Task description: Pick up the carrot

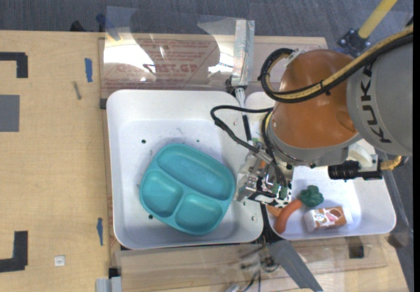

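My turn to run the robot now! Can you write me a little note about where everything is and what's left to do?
Gripper: low over the divide between the two bins, right beside the carrot. Whether it is open or shut can't be told from this view, and nothing shows it holding the carrot.
Carrot: lying in the right bin, near its left wall, with a green toy and a small packet next to it.
Teal plate: in the left bin.
Done: the arm has reached the carrot's spot.
Left: grip the carrot and lift it out.
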Robot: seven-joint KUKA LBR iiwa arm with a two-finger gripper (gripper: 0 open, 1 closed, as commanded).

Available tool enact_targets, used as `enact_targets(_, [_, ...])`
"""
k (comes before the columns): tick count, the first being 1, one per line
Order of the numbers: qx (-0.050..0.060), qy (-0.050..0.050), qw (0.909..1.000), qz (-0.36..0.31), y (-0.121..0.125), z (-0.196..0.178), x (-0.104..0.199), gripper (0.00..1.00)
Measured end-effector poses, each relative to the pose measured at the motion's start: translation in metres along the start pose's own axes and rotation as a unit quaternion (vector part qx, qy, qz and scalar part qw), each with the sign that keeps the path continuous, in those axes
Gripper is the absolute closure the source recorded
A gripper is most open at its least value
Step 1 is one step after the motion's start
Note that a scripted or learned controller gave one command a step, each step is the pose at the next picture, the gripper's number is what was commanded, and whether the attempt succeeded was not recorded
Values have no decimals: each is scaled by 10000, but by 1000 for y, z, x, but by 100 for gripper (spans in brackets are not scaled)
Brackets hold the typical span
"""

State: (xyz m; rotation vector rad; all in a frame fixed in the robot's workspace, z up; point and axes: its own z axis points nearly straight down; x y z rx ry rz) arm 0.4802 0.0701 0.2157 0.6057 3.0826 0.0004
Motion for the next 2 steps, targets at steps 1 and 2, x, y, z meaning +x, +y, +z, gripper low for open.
enact_targets(1, [-16,-22,10000,-9,2,-10,-1,100])
enact_targets(2, [-1,-5,9990,-451,-23,0,-10,100])
